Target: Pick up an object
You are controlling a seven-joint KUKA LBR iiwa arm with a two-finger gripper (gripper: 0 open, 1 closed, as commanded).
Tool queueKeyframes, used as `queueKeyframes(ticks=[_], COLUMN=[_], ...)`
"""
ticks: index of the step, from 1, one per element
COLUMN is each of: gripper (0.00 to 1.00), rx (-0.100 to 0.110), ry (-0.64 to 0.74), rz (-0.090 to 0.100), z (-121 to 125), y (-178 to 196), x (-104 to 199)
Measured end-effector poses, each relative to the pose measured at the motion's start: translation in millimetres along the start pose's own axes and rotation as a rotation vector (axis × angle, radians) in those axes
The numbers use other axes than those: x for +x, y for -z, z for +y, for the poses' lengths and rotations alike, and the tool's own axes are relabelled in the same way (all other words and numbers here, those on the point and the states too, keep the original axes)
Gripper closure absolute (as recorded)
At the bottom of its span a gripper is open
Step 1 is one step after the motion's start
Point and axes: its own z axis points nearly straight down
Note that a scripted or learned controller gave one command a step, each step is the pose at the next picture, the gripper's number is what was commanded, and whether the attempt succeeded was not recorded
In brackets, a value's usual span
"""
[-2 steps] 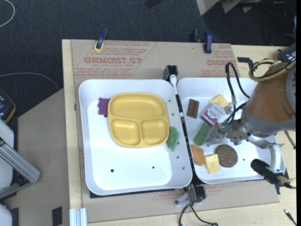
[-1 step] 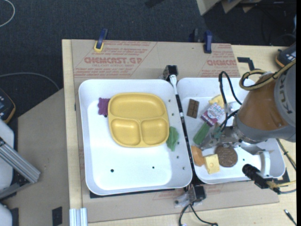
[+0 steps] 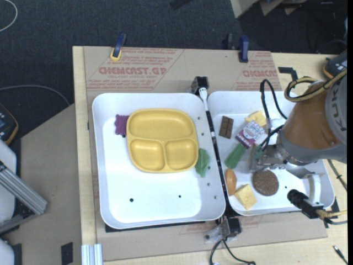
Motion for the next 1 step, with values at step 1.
queueKeyframes(ticks=[1], gripper=[1.00], rx=[0.007], ry=[0.005], rz=[0.004], z=[0.5], y=[60.5], x=[3.2])
